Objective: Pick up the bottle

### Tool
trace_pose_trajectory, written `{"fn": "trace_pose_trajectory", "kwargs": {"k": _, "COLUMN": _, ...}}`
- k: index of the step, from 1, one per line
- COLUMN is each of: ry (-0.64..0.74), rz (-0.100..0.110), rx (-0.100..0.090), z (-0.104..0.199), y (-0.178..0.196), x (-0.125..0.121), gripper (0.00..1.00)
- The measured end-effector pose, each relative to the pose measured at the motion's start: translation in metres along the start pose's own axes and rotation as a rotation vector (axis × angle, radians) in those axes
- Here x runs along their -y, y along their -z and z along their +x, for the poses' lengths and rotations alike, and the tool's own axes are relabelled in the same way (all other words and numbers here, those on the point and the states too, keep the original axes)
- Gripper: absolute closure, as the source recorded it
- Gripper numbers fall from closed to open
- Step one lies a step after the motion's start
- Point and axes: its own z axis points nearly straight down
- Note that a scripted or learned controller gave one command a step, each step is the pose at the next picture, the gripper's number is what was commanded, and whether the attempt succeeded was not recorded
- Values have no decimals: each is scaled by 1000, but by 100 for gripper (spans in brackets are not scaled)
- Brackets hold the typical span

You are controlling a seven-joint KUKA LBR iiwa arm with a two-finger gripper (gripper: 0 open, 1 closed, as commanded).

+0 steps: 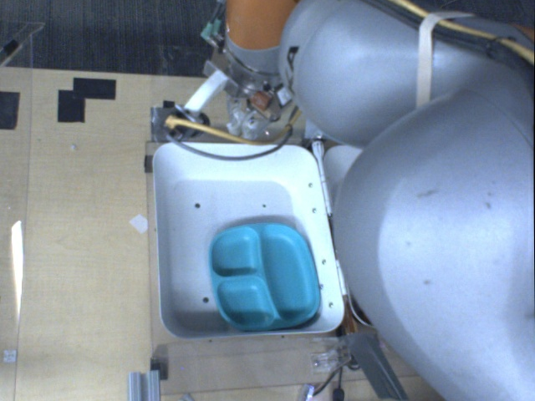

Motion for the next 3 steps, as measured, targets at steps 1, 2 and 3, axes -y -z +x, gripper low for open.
{"fn": "trace_pose_trajectory", "kwargs": {"k": 1, "ry": 5, "rz": 2, "rx": 4, "z": -50, "y": -27, "x": 50, "gripper": 100}}
{"fn": "trace_pose_trajectory", "kwargs": {"k": 2, "ry": -53, "rz": 0, "rx": 1, "z": -98, "y": 52, "x": 49, "gripper": 100}}
{"fn": "trace_pose_trajectory", "kwargs": {"k": 3, "ry": -152, "rz": 0, "rx": 1, "z": -60, "y": 93, "x": 14, "gripper": 100}}
